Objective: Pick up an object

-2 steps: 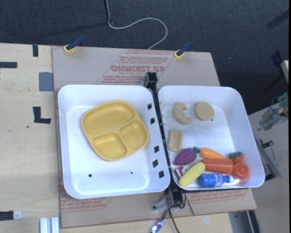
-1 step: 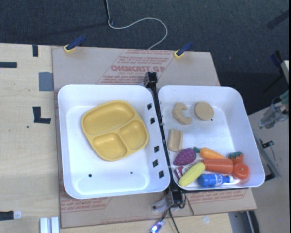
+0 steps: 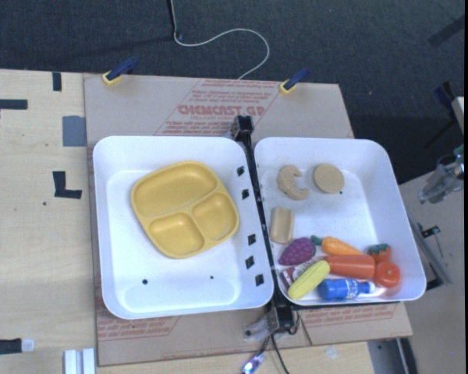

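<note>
The right bin (image 3: 378, 158) holds several toy foods. At its back lie a tan croissant piece (image 3: 292, 182) and a round biscuit (image 3: 328, 178). A tan bread slab (image 3: 281, 225) lies by the divider. Crowded at the front are purple grapes (image 3: 298, 250), a carrot (image 3: 341, 247), an orange-red sausage (image 3: 351, 266), a red tomato (image 3: 387, 274), yellow corn (image 3: 309, 279) and a blue bottle (image 3: 345, 290). My gripper (image 3: 443, 179) is a grey blur off the right bin's right rim, outside it and apart from every object.
A yellow divided plate (image 3: 186, 209) lies in the left bin (image 3: 109, 232). Both bins rest on a cardboard sheet (image 3: 210, 104) clamped at the back. A thin cable (image 3: 218, 37) loops behind it.
</note>
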Controlling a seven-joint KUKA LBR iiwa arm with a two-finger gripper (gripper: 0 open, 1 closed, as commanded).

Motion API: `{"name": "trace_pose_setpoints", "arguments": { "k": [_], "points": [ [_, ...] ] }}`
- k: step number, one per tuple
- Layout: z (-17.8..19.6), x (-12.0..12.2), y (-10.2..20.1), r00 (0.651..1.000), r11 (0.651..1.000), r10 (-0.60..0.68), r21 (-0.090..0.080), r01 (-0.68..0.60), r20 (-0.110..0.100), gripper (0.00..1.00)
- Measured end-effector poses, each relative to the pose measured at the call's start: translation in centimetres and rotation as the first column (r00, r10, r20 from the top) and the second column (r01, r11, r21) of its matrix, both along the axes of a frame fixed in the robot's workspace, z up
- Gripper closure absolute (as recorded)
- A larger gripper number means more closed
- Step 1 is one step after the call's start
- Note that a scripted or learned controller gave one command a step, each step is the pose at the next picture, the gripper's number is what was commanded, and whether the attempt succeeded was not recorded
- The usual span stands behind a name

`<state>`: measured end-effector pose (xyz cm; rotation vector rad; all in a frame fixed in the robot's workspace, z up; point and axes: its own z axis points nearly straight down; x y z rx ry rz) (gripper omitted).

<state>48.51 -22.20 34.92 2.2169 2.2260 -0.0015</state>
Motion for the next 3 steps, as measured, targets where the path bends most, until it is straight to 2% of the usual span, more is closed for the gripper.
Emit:
{"name": "trace_pose_setpoints", "arguments": {
  "k": [1, 2, 3],
  "points": [
    [1.0, 0.1, 0.1, 1.000, 1.000, 0.001, 0.000, -0.001, 0.000, 1.00],
    [-4.4, 3.0, -0.1, 1.000, 1.000, -0.002, 0.000, 0.002, -0.002, 1.00],
    [-8.3, 7.8, -0.1, 1.000, 1.000, -0.001, -0.001, 0.001, -0.001, 1.00]
  ]
}}
